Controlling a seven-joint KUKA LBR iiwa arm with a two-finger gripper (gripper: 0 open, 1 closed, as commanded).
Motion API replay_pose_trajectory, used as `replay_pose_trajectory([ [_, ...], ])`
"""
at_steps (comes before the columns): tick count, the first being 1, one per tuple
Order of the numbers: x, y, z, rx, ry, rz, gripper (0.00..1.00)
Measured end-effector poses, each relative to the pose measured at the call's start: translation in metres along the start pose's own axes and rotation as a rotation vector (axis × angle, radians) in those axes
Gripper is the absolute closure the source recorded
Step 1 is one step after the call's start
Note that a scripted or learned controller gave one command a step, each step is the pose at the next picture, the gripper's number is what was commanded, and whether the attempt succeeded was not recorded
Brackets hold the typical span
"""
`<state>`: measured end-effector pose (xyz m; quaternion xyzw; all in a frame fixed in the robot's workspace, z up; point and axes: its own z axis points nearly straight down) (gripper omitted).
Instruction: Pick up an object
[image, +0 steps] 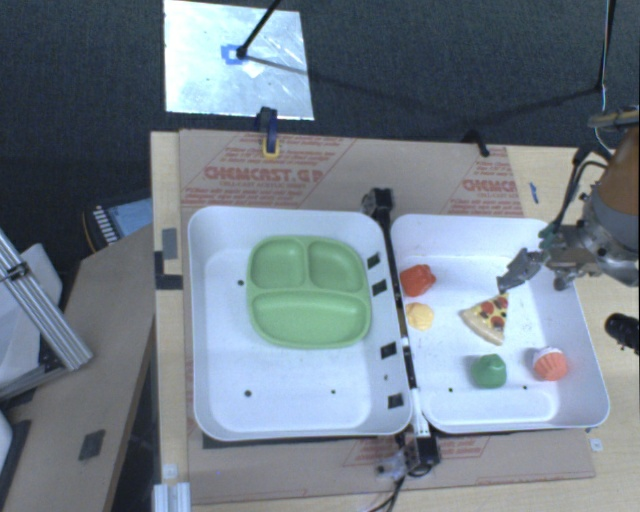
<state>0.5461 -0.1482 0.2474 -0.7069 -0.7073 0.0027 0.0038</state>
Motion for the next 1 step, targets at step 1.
replay_pose_trajectory([
  [1,0.0003,0.0022,-0.0058,-0.011,-0.002,-0.003,0.00],
])
